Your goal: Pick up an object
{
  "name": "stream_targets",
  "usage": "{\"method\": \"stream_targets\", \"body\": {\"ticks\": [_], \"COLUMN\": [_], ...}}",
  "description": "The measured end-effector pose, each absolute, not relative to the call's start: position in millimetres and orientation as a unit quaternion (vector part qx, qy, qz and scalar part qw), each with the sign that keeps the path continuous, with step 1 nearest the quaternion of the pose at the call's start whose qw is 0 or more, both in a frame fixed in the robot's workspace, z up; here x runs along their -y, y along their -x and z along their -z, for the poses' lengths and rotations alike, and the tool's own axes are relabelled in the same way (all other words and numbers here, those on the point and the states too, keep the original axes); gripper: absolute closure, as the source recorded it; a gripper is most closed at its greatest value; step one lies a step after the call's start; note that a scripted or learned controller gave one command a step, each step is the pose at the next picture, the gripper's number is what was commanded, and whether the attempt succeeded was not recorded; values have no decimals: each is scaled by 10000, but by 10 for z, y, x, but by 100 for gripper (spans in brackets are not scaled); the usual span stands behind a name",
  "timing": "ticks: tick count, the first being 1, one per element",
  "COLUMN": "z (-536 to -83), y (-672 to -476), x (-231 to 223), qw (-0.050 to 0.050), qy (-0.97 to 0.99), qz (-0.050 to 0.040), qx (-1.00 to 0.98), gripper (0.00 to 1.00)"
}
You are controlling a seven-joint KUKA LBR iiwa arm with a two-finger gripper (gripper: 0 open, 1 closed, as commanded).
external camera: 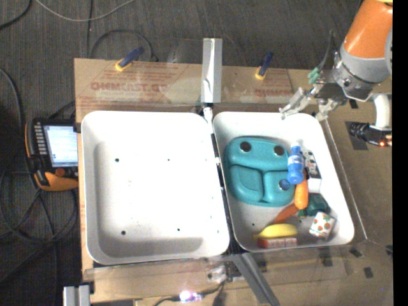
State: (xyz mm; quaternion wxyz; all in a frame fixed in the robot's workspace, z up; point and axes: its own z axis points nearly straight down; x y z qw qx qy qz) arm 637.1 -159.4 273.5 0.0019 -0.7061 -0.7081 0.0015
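The gripper [306, 105] hangs over the far right corner of the right bin [331, 155], its two pale fingers [292, 107] spread apart with nothing between them. Behind it the grey wrist rises into the orange band of the arm [370, 24] at the upper right.

Below the fingers, well apart from them, the right bin holds a crowd of things: a large teal tray [255, 171] in the middle, a blue bottle [295, 166] lying against its right edge, an orange carrot-shaped piece [301, 196] just below the bottle, a yellow block [278, 231] near the front wall, and a white cube with coloured spots [322, 225] in the front right corner.

The left bin [150, 183] sits beside it, the two touching along a dark seam. Both rest on a brown cardboard sheet [146, 85] with red printing, held by two clamps at its far edge. A handheld control pad [54, 148] with a lit screen lies to the left, and cables trail over the dark carpet [64, 18].
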Motion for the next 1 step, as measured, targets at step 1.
{"method": "stream_targets", "body": {"ticks": [1], "z": [-1255], "y": [-6010], "x": [1530], "qw": [-18], "qy": [7097], "qz": [26], "qx": [7045], "gripper": [0]}}
